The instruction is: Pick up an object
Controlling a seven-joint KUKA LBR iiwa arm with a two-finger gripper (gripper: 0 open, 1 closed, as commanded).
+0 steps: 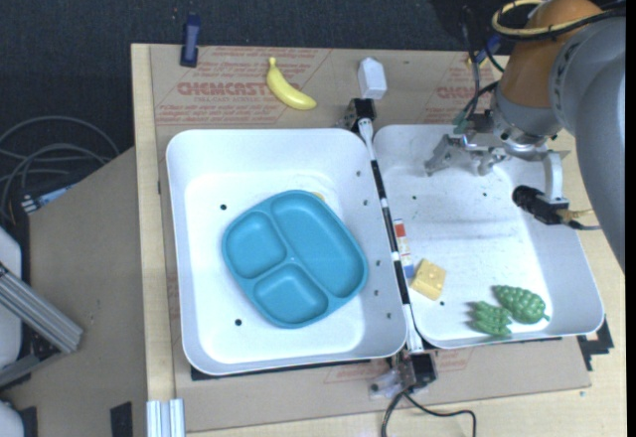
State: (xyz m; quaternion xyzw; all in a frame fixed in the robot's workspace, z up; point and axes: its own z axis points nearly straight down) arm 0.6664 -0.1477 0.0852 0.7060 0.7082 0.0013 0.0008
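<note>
1. At the upper left of the frame, outside the bins, a small dark blue block (190,39) lies on the brown cardboard-covered bench (238,87); right of it lies a yellow plastic banana (289,87), and further right a small white rectangular piece (372,77).
2. The left shallow white bin (189,226) fills the centre-left and holds a blue three-compartment plastic plate (291,256) lying flat.
3. The right shallow white bin (477,236) holds a small yellow cheese-like block (429,279) near its left wall, low in the frame.
4. Toward the lower right corner of that bin lies a green leafy plastic toy (508,309), well apart from the yellow block.
5. At the upper right, the two-finger gripper (470,155) hovers over the bin's far end, fingers spread apart and gripping nothing.
6. Judged from this, nothing is picked yet: the gripper is well apart from every candidate object, so choosing one, descending, closing and lifting all remain.
</note>
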